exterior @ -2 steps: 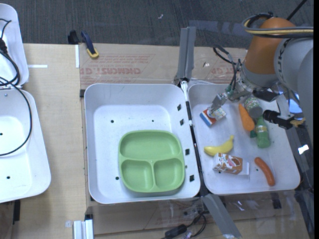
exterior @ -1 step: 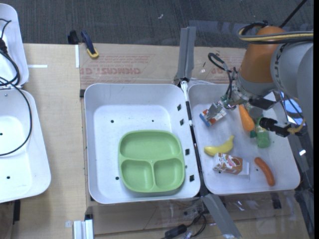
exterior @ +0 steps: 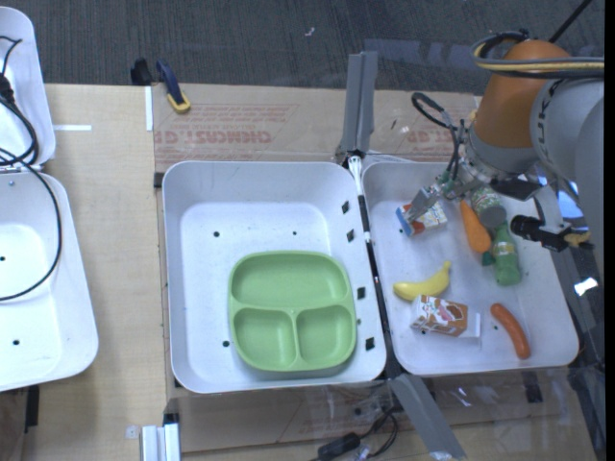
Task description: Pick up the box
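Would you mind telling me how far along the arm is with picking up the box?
Done: the arm has reached into the right bin, its gripper low at the far end beside a small box. In hand: nothing visibly; that box lies on the bin floor, and so does the other box nearer the front. Left: the grasp and the lift.

I see my gripper [exterior: 444, 192] low in the right bin [exterior: 567, 339], touching the box [exterior: 424, 216] beside a carrot [exterior: 475, 228].
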Tool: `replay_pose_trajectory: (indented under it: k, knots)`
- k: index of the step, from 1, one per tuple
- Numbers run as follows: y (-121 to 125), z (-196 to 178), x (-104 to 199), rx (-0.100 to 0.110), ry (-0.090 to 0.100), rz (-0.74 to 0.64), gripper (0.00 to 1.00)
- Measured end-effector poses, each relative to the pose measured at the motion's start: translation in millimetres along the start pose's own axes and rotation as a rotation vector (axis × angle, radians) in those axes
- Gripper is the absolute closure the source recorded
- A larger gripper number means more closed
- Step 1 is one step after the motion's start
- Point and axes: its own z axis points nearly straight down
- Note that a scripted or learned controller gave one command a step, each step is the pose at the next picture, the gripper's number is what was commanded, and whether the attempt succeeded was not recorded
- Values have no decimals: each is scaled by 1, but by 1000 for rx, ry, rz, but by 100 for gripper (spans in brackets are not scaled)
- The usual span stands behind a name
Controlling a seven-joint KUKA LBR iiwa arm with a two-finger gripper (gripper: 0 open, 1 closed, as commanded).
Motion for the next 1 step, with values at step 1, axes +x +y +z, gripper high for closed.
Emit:
replay_pose_trajectory:
  k: [1]
  knots:
    - [1,0,2,2,-3,-45,0]
